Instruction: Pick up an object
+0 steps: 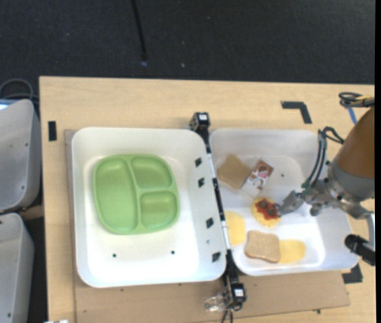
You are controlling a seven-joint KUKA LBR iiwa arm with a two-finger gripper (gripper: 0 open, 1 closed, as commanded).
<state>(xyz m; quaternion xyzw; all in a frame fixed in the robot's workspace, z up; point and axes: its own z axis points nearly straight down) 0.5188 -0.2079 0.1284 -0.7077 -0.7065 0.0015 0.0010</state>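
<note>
- looking down at a slant in the camera view, the claw (pixel 286 205) is seen low in the right bin (pixel 291 140), its tip touching or just beside the red-topped yellow piece (pixel 266 210); whether anything is pinched cannot be told.
- nothing is seen lifted, so the pick is judged as not yet done: a grasp may be under way, but closing, raising and clearing the bin wall are taken to be left.
- the likely target, the red-topped piece, lies flat near the middle of the right bin, between the brown square slice (pixel 232 171) and the bread slice (pixel 262 247).
- the bread slice looks matte, spongy and rounded-square, with a darker crust; two yellow pieces (pixel 235 227) beside it look thin, smooth and floppy.
- a small red-and-white packet (pixel 260 174) is seen just beside the brown slice, crinkled and glossy.
- the left bin (pixel 83 247) holds a green divided plate (pixel 136 193), smooth moulded plastic with rounded corners and three compartments.
- both bins are shallow, white and hard, set on a pale wood-toned worktop (pixel 130 103).
</note>
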